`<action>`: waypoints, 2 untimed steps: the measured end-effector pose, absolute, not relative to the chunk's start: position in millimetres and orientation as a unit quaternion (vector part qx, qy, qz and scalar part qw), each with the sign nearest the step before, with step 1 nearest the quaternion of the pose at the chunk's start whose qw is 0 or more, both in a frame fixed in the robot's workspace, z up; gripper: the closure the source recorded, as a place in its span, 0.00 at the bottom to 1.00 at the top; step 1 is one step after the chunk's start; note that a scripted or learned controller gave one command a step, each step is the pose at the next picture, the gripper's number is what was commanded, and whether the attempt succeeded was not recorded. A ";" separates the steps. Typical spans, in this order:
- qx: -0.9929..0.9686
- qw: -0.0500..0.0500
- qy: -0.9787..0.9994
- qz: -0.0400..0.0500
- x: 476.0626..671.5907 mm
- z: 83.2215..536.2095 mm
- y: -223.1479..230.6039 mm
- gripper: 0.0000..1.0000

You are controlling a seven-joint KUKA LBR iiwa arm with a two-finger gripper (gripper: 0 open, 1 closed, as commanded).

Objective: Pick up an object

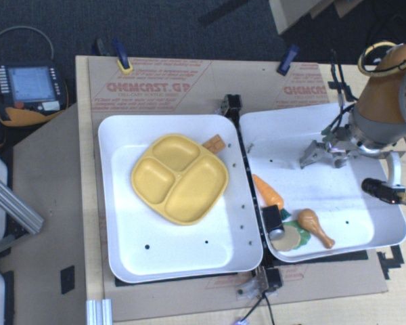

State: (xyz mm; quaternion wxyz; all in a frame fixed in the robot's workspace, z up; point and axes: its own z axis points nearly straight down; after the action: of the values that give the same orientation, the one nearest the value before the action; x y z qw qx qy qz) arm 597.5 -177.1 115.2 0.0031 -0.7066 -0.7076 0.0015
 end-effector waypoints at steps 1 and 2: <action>-0.708 -0.003 -0.707 0.000 600.2 90.9 -180.0 0.00; -0.707 -0.008 -0.707 -0.006 604.7 106.2 -178.0 1.00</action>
State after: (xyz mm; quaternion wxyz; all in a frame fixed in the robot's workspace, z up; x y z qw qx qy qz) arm 604.7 -178.0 106.2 -0.0079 -0.7068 -0.7073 -0.0057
